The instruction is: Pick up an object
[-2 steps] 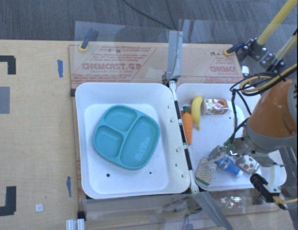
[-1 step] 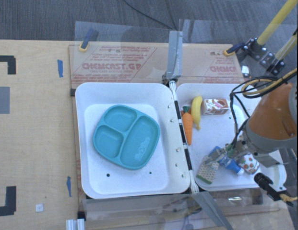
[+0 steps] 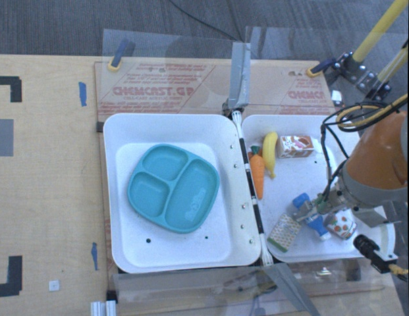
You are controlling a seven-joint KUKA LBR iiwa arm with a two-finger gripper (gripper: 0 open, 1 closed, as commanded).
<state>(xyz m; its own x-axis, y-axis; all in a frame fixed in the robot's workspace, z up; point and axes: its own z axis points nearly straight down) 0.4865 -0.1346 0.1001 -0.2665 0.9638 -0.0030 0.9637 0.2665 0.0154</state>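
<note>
The pincer (image 3: pixel 317 210) is hanging low in the right bin (image 3: pixel 382 241); whether it is clenched, I cannot tell; a blue object (image 3: pixel 309 216) is lying directly beneath it, a patterned ball (image 3: pixel 341 224) just right; crowding risks a glancing miss.

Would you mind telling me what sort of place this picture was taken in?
Probably a robotics lab test bench: two white bins clamped to a taped plywood bench top, a grey and orange arm trailing cables, and toy food such as a carrot.
</note>
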